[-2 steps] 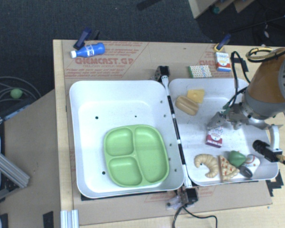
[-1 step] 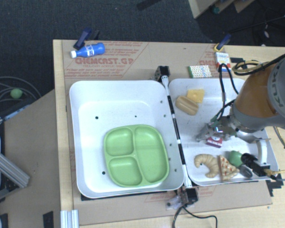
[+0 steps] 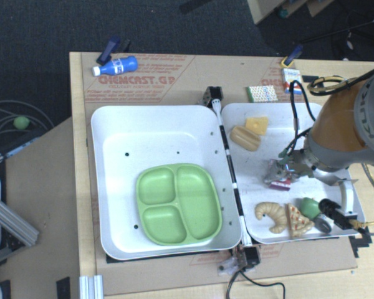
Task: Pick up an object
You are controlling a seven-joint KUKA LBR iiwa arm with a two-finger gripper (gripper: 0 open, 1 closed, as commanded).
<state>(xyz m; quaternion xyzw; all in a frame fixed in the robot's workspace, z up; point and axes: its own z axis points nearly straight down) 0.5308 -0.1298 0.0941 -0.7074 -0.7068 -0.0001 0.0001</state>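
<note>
Hovering low in right bin, gripper over small pink object; finger state unclear

You are looking at a robotics lab: a cardboard-topped bench is carrying two white bins, loose cables are trailing over dark carpet at nine o'clock, and an aluminium rail is lying at eight.

Glossy white plastic bins, matt green plastic divided plate, printed cardboard bench top
</note>
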